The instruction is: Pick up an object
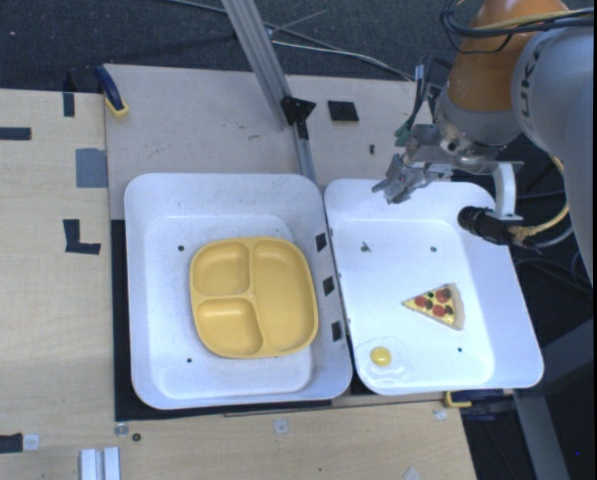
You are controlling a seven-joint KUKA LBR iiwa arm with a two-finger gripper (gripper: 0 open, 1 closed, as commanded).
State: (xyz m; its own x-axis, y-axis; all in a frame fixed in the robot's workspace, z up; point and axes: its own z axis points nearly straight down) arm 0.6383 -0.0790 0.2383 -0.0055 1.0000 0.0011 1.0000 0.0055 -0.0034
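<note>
A pizza slice (438, 304) with red toppings lies in the right bin (418, 238), toward its right side. A fried egg (382, 358) with a yellow yolk rests near that bin's front left corner. A yellow divided tray (252, 296) sits in the middle of the left bin (158, 268). My gripper (398, 186) hangs over the far edge of the right bin, well away from the pizza slice and the egg. Nothing shows between its fingers.
A slanted metal post (268, 58) rises behind the two bins. Black tape patches (343, 111) mark the bench at the back, and a blue and yellow clamp (111, 92) sits at the back left.
</note>
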